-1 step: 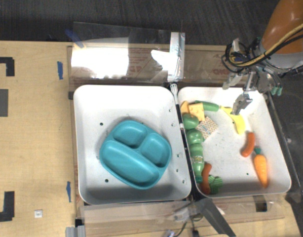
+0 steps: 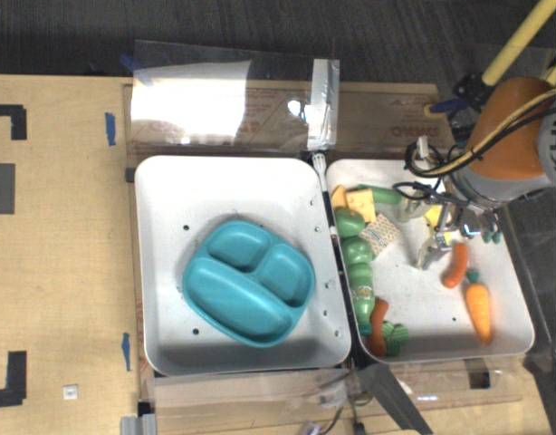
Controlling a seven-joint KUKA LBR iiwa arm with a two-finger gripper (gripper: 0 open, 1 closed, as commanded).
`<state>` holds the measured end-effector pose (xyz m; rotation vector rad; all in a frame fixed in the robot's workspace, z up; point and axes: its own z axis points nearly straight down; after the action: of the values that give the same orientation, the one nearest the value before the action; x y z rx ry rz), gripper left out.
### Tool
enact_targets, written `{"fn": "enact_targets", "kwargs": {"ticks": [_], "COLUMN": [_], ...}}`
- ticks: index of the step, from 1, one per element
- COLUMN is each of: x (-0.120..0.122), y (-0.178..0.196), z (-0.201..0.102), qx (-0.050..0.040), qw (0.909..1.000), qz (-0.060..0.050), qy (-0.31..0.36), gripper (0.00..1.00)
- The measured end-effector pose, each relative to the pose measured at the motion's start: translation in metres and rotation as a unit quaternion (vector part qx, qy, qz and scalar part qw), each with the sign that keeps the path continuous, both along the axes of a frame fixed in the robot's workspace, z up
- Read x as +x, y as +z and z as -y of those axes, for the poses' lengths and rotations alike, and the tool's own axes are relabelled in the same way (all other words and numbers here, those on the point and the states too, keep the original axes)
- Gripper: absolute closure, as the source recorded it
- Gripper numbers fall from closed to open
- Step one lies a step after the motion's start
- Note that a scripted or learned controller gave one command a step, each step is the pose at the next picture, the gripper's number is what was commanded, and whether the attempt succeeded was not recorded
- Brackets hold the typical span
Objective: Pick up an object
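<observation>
The gripper (image 2: 438, 243) is hanging low in the right bin (image 2: 522, 329), fingers spread and holding nothing. An orange carrot (image 2: 455, 265) is lying just right of the fingertips, another carrot (image 2: 478, 310) beyond it. A patterned card (image 2: 379, 236) is sitting to their left.

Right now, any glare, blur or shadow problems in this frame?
Camera view: strong glare washes out the clear plastic sheet behind the left white bin; the teal divided plastic tray is evenly lit with a soft shadow beneath; the gripper over the right white bin is cluttered and slightly soft, so its state is unreadable; the orange toy carrot is sharp.
</observation>
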<state>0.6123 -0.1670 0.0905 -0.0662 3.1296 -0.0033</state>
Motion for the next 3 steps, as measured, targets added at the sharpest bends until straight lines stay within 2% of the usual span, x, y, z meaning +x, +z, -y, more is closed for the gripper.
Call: {"fn": "enact_targets", "kwargs": {"ticks": [1, 2, 3], "x": [-0.09, -0.084, -0.085], "y": [-0.001, 0.012, 0.011], "z": [0.013, 0.011, 0.011], "qx": [-0.0017, -0.0035, -0.0031], "qw": [0.9937, 0.9935, 0.9935], "qz": [-0.001, 0.007, 0.007], "qy": [0.112, 0.113, 0.113], "gripper": [0.0, 1.0, 0.0]}}
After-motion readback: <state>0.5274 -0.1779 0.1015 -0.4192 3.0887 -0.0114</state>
